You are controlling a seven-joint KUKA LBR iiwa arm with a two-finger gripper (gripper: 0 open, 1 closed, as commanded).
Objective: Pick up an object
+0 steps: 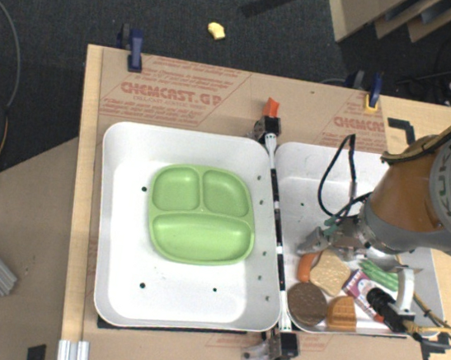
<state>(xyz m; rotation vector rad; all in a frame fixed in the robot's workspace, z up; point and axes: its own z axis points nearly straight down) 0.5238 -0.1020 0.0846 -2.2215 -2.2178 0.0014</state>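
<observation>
The arm (423,194) is reaching in over the right bin (301,173), its grey body and orange band covering much of that bin's right side. The gripper (335,242) is hanging low over the clutter at the bin's near edge, and whether it is open or shut cannot be told from this angle.

The things to pick from are lying crowded together in the near part of the right bin. A pale, speckled sponge-like block (331,273) is sitting just under the gripper, with an orange piece (305,266) touching its left side. A dark brown round disc (307,303) is lying at the bin's near left corner, and an orange-brown block (342,313) is resting just beside it. A pink and white packet (358,283) and a green item (381,277) are lying toward the right; their print is too small to read.

In the left bin (122,202), a green divided plate (201,214) is lying near the middle.

The cardboard sheet (93,115) under both bins is showing red print reading "CHEMCAST GP" along its far edge.
</observation>
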